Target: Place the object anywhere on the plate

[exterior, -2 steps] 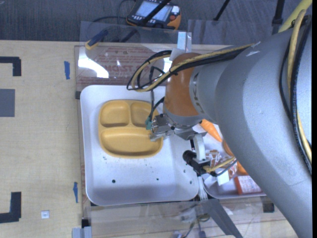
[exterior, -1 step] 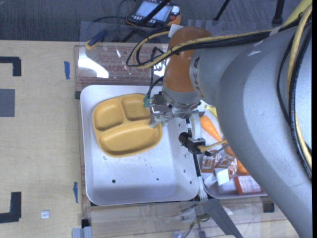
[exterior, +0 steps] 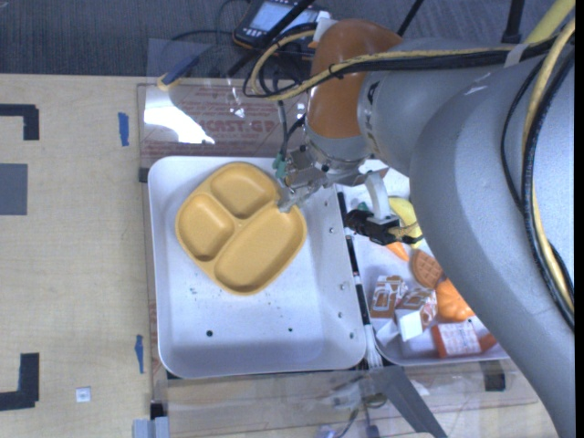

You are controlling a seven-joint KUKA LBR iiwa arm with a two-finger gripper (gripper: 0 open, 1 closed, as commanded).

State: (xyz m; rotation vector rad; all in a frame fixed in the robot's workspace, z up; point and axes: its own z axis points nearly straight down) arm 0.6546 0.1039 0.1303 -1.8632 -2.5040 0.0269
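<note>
A yellow plate (exterior: 240,226) with three compartments lies in the upper part of the left white bin (exterior: 255,336). My gripper (exterior: 292,188) hangs low over the plate's upper right rim, next to the wall between the two bins. I see no object on the plate. The grey arm with its orange band covers much of the right bin (exterior: 383,349).
The right bin holds several small items: a yellow banana-like piece (exterior: 403,213), a round waffle (exterior: 425,267), an orange piece (exterior: 453,304), a red box (exterior: 459,339) and brown-and-white packets (exterior: 394,295). Cables and a black device (exterior: 274,18) lie behind the bins.
</note>
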